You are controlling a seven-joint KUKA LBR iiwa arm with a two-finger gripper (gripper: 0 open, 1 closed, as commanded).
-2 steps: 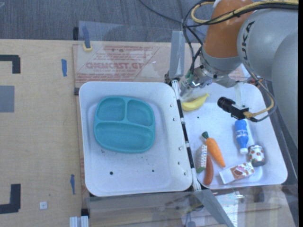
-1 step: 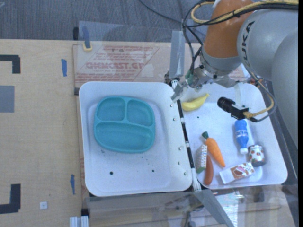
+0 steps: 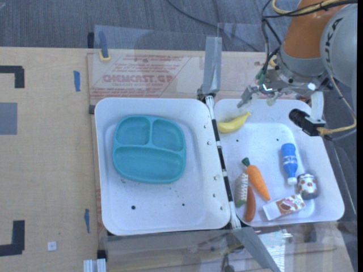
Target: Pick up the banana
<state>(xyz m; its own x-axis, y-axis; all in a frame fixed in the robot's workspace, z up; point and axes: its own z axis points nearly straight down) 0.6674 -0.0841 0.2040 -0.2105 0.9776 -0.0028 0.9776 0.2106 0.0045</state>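
One small yellow plastic banana lies by the right white bin's upper left wall, just below-left of the gripper, whose grip I cannot tell, and that wall could crowd any descent.
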